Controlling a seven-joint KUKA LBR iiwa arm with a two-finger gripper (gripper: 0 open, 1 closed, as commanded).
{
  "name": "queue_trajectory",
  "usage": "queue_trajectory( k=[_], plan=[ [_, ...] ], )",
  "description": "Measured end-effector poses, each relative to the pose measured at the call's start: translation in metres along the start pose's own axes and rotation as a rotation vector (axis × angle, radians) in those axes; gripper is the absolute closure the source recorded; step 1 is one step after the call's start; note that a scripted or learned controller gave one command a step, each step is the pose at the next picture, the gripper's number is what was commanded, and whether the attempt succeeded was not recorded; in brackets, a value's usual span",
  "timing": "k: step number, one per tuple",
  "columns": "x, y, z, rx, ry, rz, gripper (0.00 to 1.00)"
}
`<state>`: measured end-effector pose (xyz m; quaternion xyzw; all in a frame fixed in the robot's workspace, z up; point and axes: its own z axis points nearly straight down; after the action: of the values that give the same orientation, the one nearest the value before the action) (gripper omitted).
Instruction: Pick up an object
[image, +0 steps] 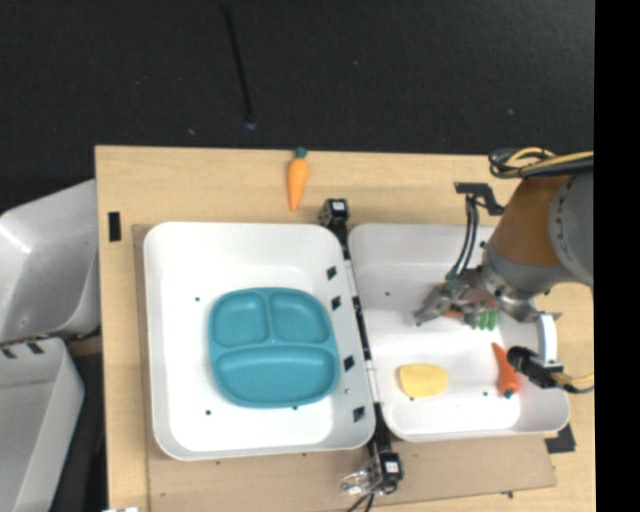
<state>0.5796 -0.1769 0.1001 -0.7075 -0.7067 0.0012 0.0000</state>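
Left of frame: shallow white left bin (150, 330), holding only a teal plastic divided plate (272, 345), flat, centre of that bin. Wide, low and rigid, with a poor edge for my jaws, so I skip it.

Top centre: small orange toy carrot with a green top (297, 180), on the wooden table (200, 185), outside both bins, just above the left bin's rim. Out of play, I'd say.

Shallow white right bin (400, 270): my pick is the yellow rounded oval lump (423, 379), lower centre of the frame, lying alone on the bin floor near the front wall. It looks light and smooth, maybe soft foam or plastic, and could slip. I'd grip across its short width, from above. Nothing touches it.

My jaws hang right of centre, above and right of the lump, low over the bin floor; I can't tell if they're apart or together. Just beside them is a small green ridged piece (487, 320), partly hidden by me. Further right, a second orange toy carrot (505, 368) lies near the right wall, apart from the lump. The front wall is the only crowding risk.
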Motion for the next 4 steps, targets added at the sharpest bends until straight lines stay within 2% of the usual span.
queue_trajectory(
  k=[1, 3, 4],
  plan=[
    [-0.001, 0.001, -0.012, -0.005, -0.001, 0.002, 1.0],
    [-0.013, 0.003, -0.104, -0.008, -0.001, -0.004, 1.0],
    [0.042, 0.015, -0.11, -0.005, 0.002, -0.008, 1.0]
  ],
)
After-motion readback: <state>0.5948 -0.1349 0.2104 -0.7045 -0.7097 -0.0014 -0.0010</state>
